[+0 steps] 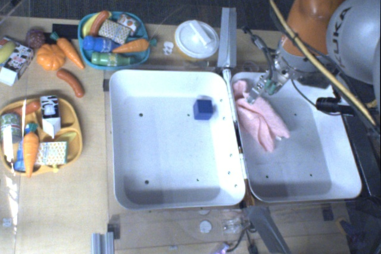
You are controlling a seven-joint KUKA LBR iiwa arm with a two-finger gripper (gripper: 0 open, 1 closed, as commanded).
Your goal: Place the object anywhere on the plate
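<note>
- Your task's thing is most likely the soft pink cloth (260,117), lying crumpled in the right white bin (309,181), against its left wall and toward the far end.
- Judge it light, limp and not fragile; it will sag and drape rather than hold shape, so pinch a raised fold near its upper end.
- The gripper (264,87) hangs right at the cloth's upper end, touching or just above it.
- You cannot tell from this slant what its tips are doing.
- A small blue cube (203,109) sits in the left white bin (172,187), well apart.
</note>
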